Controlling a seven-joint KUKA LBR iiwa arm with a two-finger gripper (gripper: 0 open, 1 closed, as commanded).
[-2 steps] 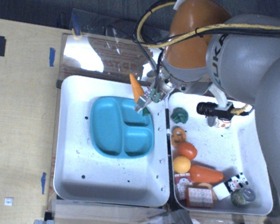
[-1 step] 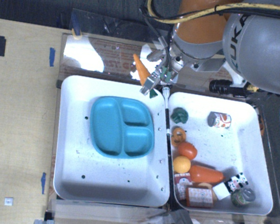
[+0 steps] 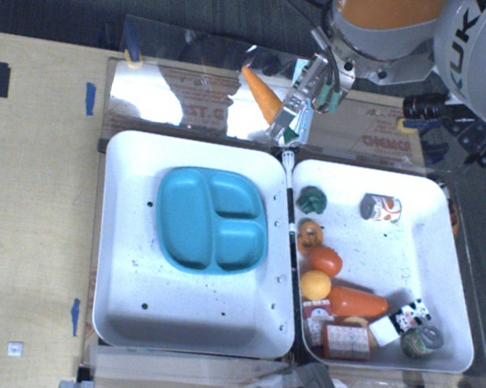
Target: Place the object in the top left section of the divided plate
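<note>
Pincer [image 3: 288, 119] hangs high past the far rims of both bins, fingers closed on the thick end of the carrot [image 3: 262, 95], which sticks out sideways toward image left.

Carrot sits in the air above the bench's far strip, not over the plate [image 3: 212, 220] yet; the plate lies in the left bin [image 3: 123, 217].

Long axis runs up-left to down-right in view, tip pointing up-left, butt in the fingers.

Risks, as judgement: grip is at one end only, so the carrot may pivot or slip in transit. Released from this height it could bounce or roll into another section. The tip may overhang the divider.
</note>
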